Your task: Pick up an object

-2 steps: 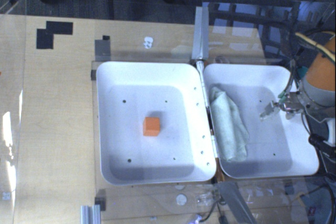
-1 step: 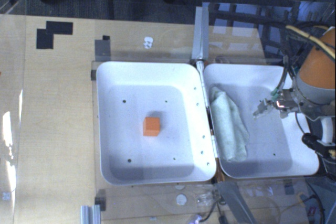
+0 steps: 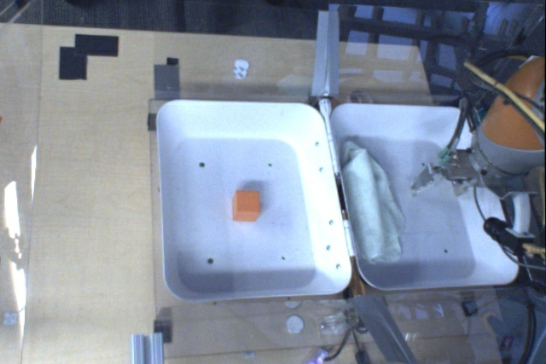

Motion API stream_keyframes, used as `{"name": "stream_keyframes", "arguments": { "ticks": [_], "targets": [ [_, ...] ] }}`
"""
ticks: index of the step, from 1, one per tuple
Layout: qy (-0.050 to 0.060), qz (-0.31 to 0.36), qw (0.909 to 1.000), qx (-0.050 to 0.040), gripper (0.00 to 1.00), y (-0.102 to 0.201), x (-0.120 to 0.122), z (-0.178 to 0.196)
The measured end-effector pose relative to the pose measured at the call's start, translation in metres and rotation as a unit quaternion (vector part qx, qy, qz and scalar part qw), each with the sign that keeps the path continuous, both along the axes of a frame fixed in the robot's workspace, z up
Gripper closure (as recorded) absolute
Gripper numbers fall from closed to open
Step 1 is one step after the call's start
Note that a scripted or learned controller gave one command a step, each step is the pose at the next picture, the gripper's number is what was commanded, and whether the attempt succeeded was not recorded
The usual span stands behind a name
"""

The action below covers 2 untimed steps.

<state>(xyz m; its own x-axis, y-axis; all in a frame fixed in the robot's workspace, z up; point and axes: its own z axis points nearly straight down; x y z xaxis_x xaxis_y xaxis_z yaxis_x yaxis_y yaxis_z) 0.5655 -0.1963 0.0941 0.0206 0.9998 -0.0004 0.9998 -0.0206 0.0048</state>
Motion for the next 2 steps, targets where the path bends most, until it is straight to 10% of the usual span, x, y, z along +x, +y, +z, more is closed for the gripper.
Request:
{"name": "stream_keyframes", "arguments": {
  "ticks": [1,2],
  "targets": [
    [-0.002,0.002,1.0,-0.0001,1.0,0.001,0.002,0.011],
    [-0.001,0.011,0.9999,-0.0007,1.0,0.021,0.039,0.092]
  ]
}}
